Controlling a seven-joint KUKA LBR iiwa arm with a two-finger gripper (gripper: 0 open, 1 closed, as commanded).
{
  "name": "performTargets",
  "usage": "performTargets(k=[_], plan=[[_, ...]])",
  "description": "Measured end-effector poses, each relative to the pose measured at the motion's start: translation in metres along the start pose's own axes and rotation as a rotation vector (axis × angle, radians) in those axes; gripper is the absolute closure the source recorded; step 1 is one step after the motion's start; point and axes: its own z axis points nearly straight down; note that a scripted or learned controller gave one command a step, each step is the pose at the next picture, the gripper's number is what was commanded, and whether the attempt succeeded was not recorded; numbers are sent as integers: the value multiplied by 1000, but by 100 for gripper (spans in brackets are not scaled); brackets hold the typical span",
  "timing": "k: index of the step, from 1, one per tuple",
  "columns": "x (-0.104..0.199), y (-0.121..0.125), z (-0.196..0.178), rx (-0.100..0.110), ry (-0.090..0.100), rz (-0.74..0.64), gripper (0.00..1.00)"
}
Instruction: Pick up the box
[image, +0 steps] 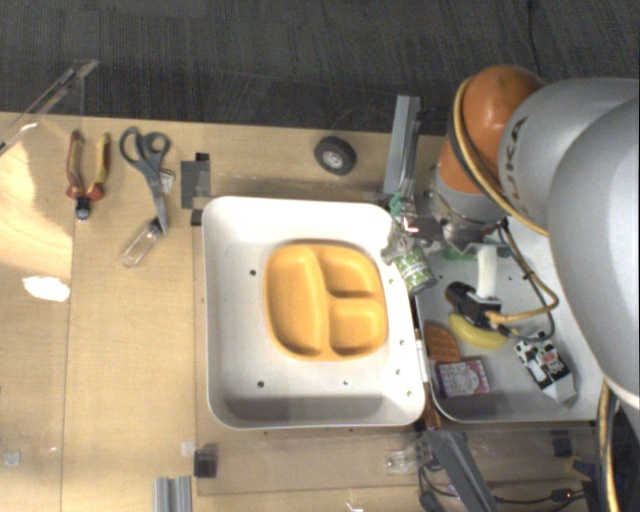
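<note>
Bench (120, 330), left part: red-handled pliers (85, 172), and grey scissors (150, 170) just right of them. A black tape roll (335, 155) lies further right, beyond the bins.

Left bin (235, 300), white: one yellow divided tray (325, 298), lying flat in the middle.

Between the two bins, toward their far end: my tool (408, 232), over the shared rim. I cannot tell whether it is wide or narrow. A small green-labelled container (411, 270) sits tilted right beneath it. I cannot tell whether I hold it.

Right bin (505, 400):
- A brown item (441, 342) by the left wall.
- The box (462, 378), pink and purple, lying flat near the near-left corner. It is just beside the brown item and well apart from my tool.
- A banana (478, 334), just beyond the box.
- A small white-and-black item (545, 362) to the right.

Far right: my arm (575, 170), grey with an orange band.
</note>
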Motion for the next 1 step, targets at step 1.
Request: performTargets(k=[1], plan=[[-48, -14, 0, 0, -1, -22, 100]])
